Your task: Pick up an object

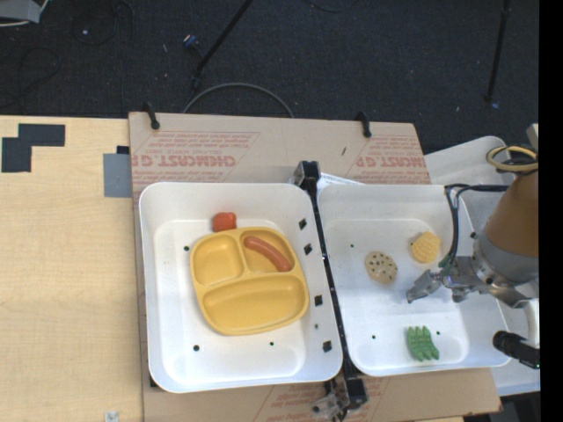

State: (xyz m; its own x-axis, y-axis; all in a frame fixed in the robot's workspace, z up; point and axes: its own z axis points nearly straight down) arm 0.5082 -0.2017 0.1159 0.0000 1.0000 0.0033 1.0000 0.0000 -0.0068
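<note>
A: Nearest us in the right bin (378, 359) we see a green ridged piece (422, 343), short and ribbed like a small bundle of beans, lying flat close to the front wall, with bare white floor to its left.

B: Just behind it we find the gripper (422, 288), reaching in from the right. Its grey metal fingers (415, 294) point leftward and sit spread apart with nothing between them, low over the bin floor. The green piece lies near them but apart.

A: A little further back we see a round tan disc (381, 266) with dark holes, like a lotus-root slice, left of the gripper. Beside it to the right sits a yellow bumpy lump (425, 248), corn-like in texture. The two are close yet not touching.

B: In the left bin (167, 341) we have a yellow plastic tray (251, 301) with three compartments and rounded corners. A smooth reddish sausage (268, 252) lies slanted in its back right compartment.

A: Behind the tray's back rim rests a small red rounded piece (224, 221), touching or nearly touching the tray; we cannot tell which.

B: A black divider (318, 262) runs between the bins, and brown printed cardboard (264, 152) lies beyond them.
</note>
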